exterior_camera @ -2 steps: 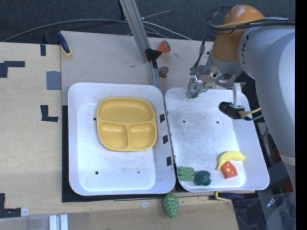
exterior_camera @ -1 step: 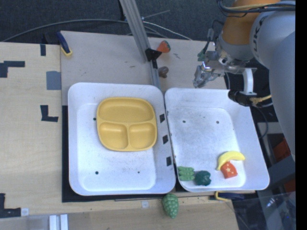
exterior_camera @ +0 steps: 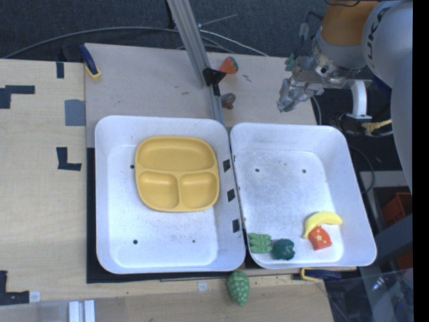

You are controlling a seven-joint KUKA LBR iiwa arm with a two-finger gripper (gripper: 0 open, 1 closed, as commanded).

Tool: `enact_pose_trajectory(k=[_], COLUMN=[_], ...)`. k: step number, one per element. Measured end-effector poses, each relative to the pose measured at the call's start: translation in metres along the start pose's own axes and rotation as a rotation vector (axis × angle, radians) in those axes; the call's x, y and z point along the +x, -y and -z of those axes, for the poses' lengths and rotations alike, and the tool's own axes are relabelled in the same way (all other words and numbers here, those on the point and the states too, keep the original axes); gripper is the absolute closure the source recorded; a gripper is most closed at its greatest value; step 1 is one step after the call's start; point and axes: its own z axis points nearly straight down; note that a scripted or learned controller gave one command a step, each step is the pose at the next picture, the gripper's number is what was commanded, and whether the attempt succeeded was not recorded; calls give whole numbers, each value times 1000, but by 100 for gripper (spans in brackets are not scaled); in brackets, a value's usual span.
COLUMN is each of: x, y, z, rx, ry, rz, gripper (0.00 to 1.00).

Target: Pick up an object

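Wooden bench (exterior_camera: pixel 40 200) under a slanted overhead camera, bearing two shallow white bins side by side. Grey arm (exterior_camera: pixel 395 39) with an orange band (exterior_camera: pixel 355 9) enters at upper right; its pincer (exterior_camera: pixel 292 99) hangs above the bare bench top just beyond the far rim of the right bin (exterior_camera: pixel 335 136), clear of both bins and with nothing between its fingers. Whether the fingers are spread or closed cannot be told at this angle.

Candidate objects lie well away from the pincer, in the near part of the right bin: a yellow banana (exterior_camera: pixel 322 221) touching a small red block (exterior_camera: pixel 320 238) at the near right corner, and a light green piece (exterior_camera: pixel 259 242) beside a dark green piece (exterior_camera: pixel 283 249) against the near wall. Green grapes (exterior_camera: pixel 238 287) rest on the bench outside the bins, nearer still to the camera.

Left bin (exterior_camera: pixel 107 193), far to the pincer's side, holds a yellow three-part plate (exterior_camera: pixel 177 173). Level with the pincer, a slanted metal bar (exterior_camera: pixel 191 29) meets the bench; a small orange object (exterior_camera: pixel 229 64) and a brownish object (exterior_camera: pixel 228 100) sit next to its base. A blue-and-yellow clamp (exterior_camera: pixel 90 62) lies at the far bench corner.
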Motion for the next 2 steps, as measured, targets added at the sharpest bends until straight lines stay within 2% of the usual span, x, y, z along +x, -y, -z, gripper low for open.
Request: enact_pose_trajectory(k=[2], x=[103], y=[29], z=[-33], rx=[9], ry=[-1], rz=[4], gripper=[100])
